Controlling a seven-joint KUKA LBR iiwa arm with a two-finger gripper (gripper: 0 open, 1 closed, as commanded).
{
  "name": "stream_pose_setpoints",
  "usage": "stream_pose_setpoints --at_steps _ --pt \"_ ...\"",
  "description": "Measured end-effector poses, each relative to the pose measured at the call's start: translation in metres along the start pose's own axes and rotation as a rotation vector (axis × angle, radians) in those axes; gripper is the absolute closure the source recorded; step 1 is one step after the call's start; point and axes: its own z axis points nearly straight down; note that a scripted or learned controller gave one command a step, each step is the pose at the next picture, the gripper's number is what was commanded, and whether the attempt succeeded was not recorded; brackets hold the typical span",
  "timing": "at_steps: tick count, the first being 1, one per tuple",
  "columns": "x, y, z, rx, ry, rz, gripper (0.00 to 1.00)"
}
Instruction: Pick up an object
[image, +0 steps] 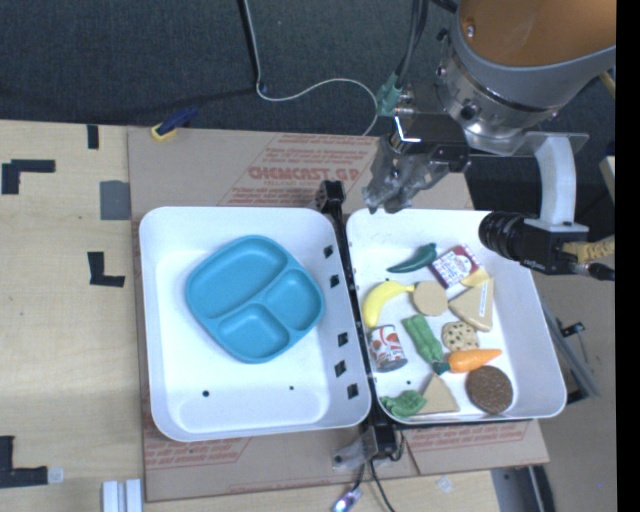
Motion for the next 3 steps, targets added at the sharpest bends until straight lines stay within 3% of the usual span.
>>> stream_pose_setpoints --at_steps 2,3 --pt "0.113 0.001 0.0 0.0 0.0 0.003 1.0" --pt "0.118 0.0 0.151 0.014 -0.009 0.009 1.0"
